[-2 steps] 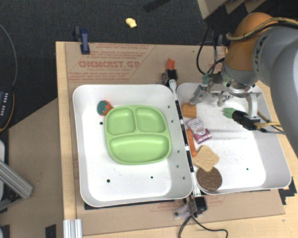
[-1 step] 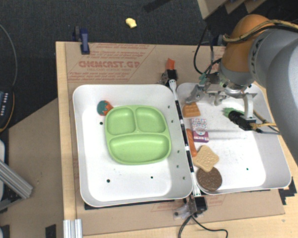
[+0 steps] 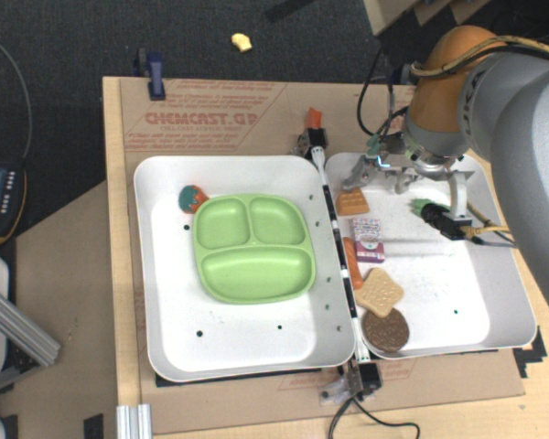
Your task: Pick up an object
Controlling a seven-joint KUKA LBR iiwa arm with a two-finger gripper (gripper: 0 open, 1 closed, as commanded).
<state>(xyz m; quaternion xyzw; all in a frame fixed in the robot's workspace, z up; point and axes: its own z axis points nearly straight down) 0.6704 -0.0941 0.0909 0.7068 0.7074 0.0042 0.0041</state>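
The pincer [image 3: 391, 167] hangs over the 11 o'clock corner of the right bin [image 3: 457, 282], close to that bin's far rim and to the wall it shares with the left bin [image 3: 165, 273]. The slant of the view does not let me tell whether it is open or closed, and nothing can be seen gripped in it. At its 7 o'clock lies a tan square wafer [image 3: 352, 201], the nearest thing to it, near but seen apart from it and tight against the bin's 9 o'clock wall. Toward 6 o'clock along that wall come a pink-and-white packet [image 3: 368, 238], an orange stick [image 3: 350, 262] lying along the wall, a tan cracker [image 3: 381, 291] turned cornerwise, and a brown round biscuit [image 3: 386, 329] in the 7 o'clock corner, the cracker's lower edge touching it. That makes five things in this bin, all crowded on its 9 o'clock side. From the centre out to 3 and 5 o'clock the floor is bare white, with the grey arm [image 3: 512, 117] overhanging the 1 o'clock part. In the left bin there are two things: a green divided plate [image 3: 253, 247] with three compartments in the middle, and a small red and teal ball [image 3: 193, 198] just beside its 10 o'clock rim. Bare strips of floor run along that bin's 9 and 6 o'clock edges. Both bins sit side by side on the brown surface [image 3: 210, 108].
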